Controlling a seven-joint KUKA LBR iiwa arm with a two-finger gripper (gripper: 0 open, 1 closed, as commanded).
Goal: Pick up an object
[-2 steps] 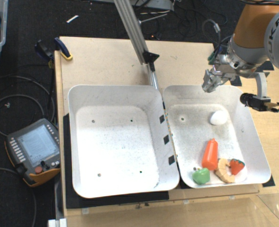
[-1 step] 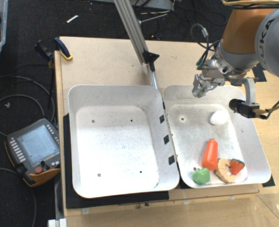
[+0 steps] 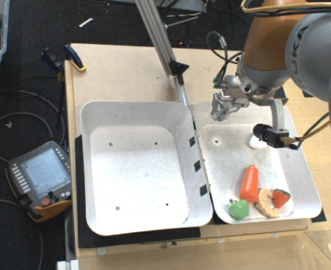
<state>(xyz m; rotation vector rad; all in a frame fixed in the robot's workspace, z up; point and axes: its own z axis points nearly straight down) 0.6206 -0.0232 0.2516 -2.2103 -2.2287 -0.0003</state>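
Observation:
In the right bin (image 3: 300, 167), near its front corner, lie an orange carrot-shaped toy (image 3: 249, 183), a green toy (image 3: 239, 209), a tan piece (image 3: 265, 202) and a red strawberry-like toy (image 3: 280, 197). A small white object (image 3: 257, 143) rests farther back, partly behind a black fitting. My gripper (image 3: 222, 110) hangs over the bin's back left corner, well away from the toys, with nothing visible between its fingers.
The left bin (image 3: 134, 162) sits beside the right one. A slanted metal pole (image 3: 159, 38) comes down to the gap between the bins. A black fitting with cable (image 3: 272, 135) juts over the right bin. A teach pendant (image 3: 40, 179) lies on the floor at left.

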